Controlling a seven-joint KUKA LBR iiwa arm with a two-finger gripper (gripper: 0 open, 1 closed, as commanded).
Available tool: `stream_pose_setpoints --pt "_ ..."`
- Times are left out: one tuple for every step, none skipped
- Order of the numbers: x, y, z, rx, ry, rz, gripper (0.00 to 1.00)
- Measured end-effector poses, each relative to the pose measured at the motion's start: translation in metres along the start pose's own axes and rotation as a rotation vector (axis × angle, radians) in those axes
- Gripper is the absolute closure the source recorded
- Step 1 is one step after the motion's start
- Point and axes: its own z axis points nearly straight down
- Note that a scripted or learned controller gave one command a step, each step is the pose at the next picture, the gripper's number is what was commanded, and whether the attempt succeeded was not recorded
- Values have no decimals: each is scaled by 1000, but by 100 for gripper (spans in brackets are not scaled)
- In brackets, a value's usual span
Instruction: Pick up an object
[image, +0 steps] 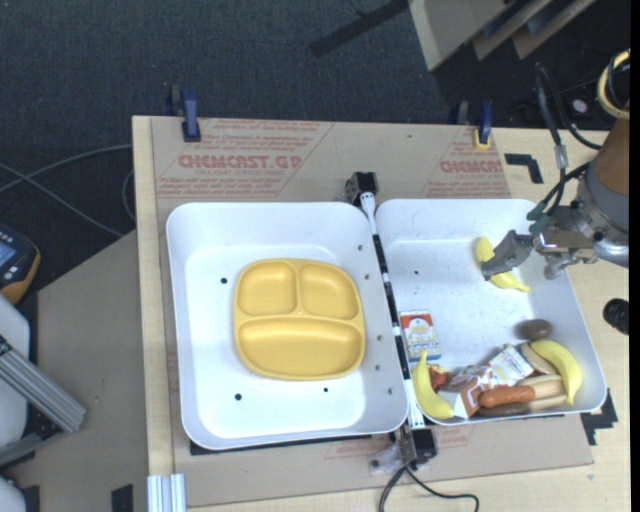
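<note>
Here, the left bin (200, 300) holds a yellow divided plate (298, 318), lying flat near its middle with three compartments facing up; the bins sit on a brown board (300, 160) printed with red lettering, held by blue clamps (187, 112) at its far edge; a black seam (385, 290) runs between the two bins. In the right bin (450, 250), a small red-and-white carton (417, 331) lies near the left wall; below it a banana (430, 388) curves along the near corner, touching a heap of a snack wrapper (495, 368) and a hot dog (512, 396); a second banana (563, 368) lies at the heap's right end, with a small dark brown lump (534, 329) just above it. Toward the far right of that bin, the gripper (498, 264) reaches in from the right with its fingers closed about a small yellow banana-shaped object (503, 272), whose ends show above and below the fingers; whether it is lifted off the bin floor cannot be told.
</note>
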Motion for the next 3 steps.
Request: stream_pose_setpoints --pt "-56 -34 83 9 1 7 0" --pt "-54 97 133 -7 -3 -5 0" --pt "-80 105 204 6 1 1 0"
